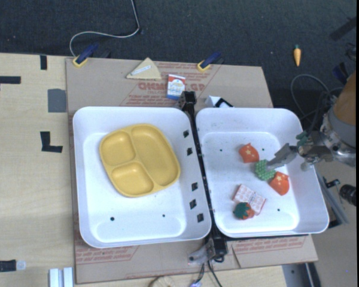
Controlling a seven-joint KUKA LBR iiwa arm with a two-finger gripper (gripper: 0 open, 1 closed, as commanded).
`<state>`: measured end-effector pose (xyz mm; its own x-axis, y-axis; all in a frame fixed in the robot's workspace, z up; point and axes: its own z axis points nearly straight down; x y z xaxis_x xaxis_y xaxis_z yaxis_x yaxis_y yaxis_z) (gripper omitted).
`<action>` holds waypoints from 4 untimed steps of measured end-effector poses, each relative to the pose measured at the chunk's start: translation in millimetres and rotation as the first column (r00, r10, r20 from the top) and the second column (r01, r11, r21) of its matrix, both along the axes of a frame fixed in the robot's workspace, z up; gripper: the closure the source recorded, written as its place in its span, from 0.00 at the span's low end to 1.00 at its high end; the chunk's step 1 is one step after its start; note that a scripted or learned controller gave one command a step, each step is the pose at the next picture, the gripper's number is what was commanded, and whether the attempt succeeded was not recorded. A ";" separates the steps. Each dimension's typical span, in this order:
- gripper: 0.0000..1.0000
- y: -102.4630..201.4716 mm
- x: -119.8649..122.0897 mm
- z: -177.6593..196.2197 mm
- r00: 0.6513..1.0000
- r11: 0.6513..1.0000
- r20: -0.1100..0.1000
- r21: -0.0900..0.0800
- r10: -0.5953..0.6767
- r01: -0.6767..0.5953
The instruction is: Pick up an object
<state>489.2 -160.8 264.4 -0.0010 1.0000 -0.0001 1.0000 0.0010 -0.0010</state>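
The right bin (287, 121) holds several small objects. A red-orange piece (248, 153) lies near its middle. A green knobbly piece (263, 171) sits just below it, and another red-orange piece (279, 184) lies to the lower right. Nearer the front are a pink-and-white patterned card (249, 197) and a small green-and-red item (243, 211). My gripper (277, 158) reaches in from the right, low over the bin, with its tip just above and right of the green piece. Nothing is visibly held.
The left bin (90, 220) holds a yellow divided plate (139, 159). Behind the bins on the cardboard lie a red-and-white carton (176, 86) and a tan wedge (145, 70). A black divider (194, 160) runs between the bins. Cables hang at the right by the arm.
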 end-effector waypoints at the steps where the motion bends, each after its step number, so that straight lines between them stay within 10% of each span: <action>1: 0.00 -9.4 83.0 -118.5 1.000 1.000 -0.004 0.001 0.000 0.000; 2: 0.00 11.7 133.3 -177.1 1.000 1.000 0.005 -0.001 0.001 -0.001; 3: 1.00 10.7 133.6 -167.2 1.000 1.000 0.007 -0.004 0.001 -0.001; 4: 1.00 85.1 109.8 -79.6 1.000 1.000 0.001 0.001 0.002 -0.002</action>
<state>599.0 -75.7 184.7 -0.0030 1.0000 0.0007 1.0000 0.0030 0.0003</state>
